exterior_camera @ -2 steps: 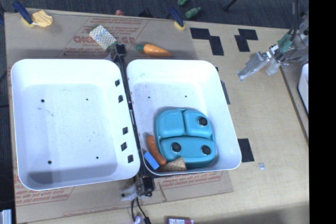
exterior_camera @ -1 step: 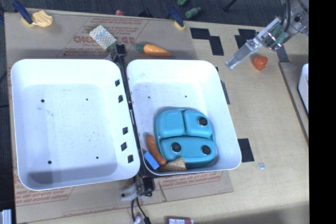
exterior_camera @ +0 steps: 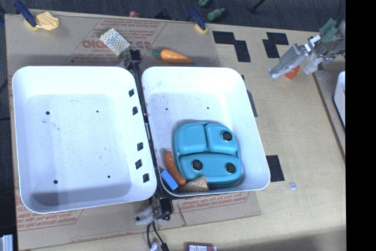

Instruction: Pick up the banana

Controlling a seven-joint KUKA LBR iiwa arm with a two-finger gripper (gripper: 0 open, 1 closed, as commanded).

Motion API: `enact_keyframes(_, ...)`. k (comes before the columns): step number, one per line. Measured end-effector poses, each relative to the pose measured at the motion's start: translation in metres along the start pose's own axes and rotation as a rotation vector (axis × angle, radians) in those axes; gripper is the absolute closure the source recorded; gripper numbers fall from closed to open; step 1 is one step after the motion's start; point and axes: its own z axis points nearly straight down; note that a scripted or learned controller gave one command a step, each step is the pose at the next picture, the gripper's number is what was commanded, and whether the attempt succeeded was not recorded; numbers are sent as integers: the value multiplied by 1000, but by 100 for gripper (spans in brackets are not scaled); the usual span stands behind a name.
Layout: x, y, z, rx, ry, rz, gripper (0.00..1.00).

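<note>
Banana's probably that tan piece (exterior_camera: 197,184) jammed against the blue tray's (exterior_camera: 207,153) front edge. Gripper (exterior_camera: 279,70) sits way up-right of the tray, can't tell if it's open. Crowding could make it snag the tray.

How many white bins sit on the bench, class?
2. The left bin and the right bin stand side by side, touching along the middle. The right bin holds a blue tray.

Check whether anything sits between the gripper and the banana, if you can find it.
Cannot place the banana. The gripper hangs outside the right bin, beyond its far right corner. Inside, a blue tray lies against an orange piece, blue block and brown piece.
</note>
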Motion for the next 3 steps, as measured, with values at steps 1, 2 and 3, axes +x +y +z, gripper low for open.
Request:
enact_keyframes(1, -3, 35, -12, 1, 1, -463, 0)
enact_keyframes(2, 42, 93, 11, 5, 2, -405, 0)
enact_keyframes(3, 73, 91, -11, 2, 0, -8, 0)
